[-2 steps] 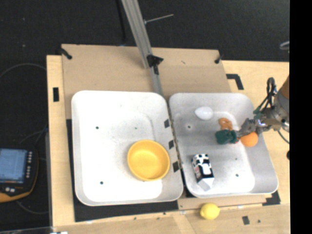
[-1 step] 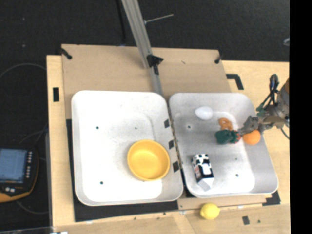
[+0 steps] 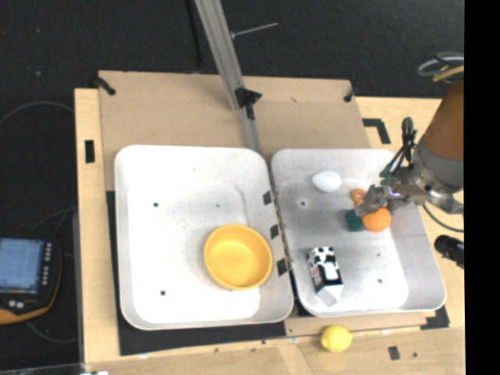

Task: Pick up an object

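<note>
Where the arm reached in from the right, the gripper (image 3: pixel 378 201) sat low over the right bin (image 3: pixel 406 287), right against a smooth orange ball (image 3: pixel 377 220); whether its fingers were apart or closed could not be told. A small dark green piece (image 3: pixel 355 221) touched the ball's left side. A smaller orange lump (image 3: pixel 357 196) lay just above. A white egg-shaped object (image 3: pixel 327 181) rested nearby. A boxy black-and-white carton (image 3: pixel 323 275) lay toward the near rim. In the left bin (image 3: pixel 156 178), a round yellow bowl (image 3: pixel 237 256) sat upright. A yellow lemon-like ball (image 3: pixel 336 338) rested on the bench outside the bins.
</note>
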`<state>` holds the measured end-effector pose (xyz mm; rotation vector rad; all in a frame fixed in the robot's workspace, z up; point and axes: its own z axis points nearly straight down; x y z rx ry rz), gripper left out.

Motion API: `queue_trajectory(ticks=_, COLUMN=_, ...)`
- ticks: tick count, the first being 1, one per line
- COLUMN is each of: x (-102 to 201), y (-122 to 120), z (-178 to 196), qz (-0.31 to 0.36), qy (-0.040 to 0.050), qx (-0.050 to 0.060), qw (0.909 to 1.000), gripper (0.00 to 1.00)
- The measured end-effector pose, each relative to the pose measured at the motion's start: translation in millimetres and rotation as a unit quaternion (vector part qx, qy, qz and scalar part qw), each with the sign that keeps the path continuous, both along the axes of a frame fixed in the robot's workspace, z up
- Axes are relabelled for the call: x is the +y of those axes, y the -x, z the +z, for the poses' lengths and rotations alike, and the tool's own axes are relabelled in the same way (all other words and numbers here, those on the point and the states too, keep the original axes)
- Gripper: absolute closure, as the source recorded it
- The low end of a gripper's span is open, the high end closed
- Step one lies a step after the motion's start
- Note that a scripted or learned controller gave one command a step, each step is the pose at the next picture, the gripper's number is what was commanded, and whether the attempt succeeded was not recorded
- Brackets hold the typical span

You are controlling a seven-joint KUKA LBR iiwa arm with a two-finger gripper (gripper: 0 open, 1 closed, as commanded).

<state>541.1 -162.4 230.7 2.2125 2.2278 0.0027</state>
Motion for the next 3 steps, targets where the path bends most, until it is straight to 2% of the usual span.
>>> queue_trajectory(ticks=2, x=111, y=26, z=1, qz=0.000, qy=-0.0006, qx=0.001, qw=1.0000, gripper=1.00)
queue_trajectory(ticks=3, x=160, y=32, z=13, qz=0.000, qy=-0.0009, qx=-0.001, qw=1.0000, gripper=1.00)
